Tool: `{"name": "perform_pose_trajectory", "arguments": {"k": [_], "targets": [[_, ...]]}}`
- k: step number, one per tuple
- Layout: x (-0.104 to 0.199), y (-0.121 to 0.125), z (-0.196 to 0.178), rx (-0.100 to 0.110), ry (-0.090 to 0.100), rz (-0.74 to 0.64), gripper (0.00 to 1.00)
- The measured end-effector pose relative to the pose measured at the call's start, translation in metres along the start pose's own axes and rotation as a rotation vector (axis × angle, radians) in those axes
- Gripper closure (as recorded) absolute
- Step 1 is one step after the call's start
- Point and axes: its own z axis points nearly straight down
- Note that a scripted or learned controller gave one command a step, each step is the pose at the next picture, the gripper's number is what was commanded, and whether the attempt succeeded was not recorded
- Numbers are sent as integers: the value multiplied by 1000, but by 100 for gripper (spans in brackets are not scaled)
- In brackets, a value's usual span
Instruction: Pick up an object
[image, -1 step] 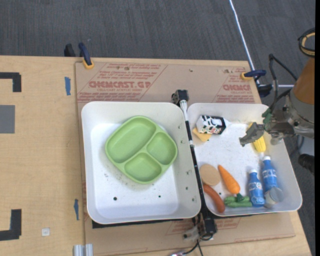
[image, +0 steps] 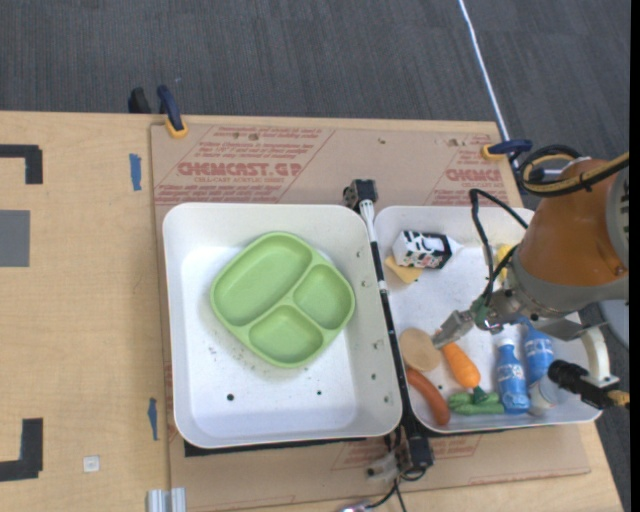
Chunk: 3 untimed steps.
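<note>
My gripper (image: 456, 327) hangs low over the middle of the right bin (image: 455, 215), at the end of the grey arm with its orange band (image: 570, 235). Just below it lie a tan round piece (image: 420, 350) and an orange carrot (image: 461, 366). A red sausage-like toy (image: 430, 396) and a green toy (image: 476, 403) rest by the bin's front wall. Two blue bottles (image: 513, 375) lie to the right of the carrot, partly under the arm. A black-and-white cow toy (image: 425, 248) and a yellow piece (image: 403, 271) sit at the bin's back left. Nothing shows in the gripper's grasp.
The left bin (image: 190, 330) holds a green divided plate (image: 283, 300). A black bracket (image: 361, 192) stands at the back between the bins. Cables loop around the arm at the right. Clamps (image: 173, 115) pin the cardboard sheet to the bench.
</note>
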Motion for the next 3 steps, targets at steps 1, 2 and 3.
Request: {"name": "perform_pose_trajectory", "arguments": {"k": [1, 2, 3], "targets": [[-9, -32, 50, -10, -10, -514, 0], [-9, -31, 43, -11, -10, -512, 100], [36, 0, -113, -4, -4, -494, 100]]}}
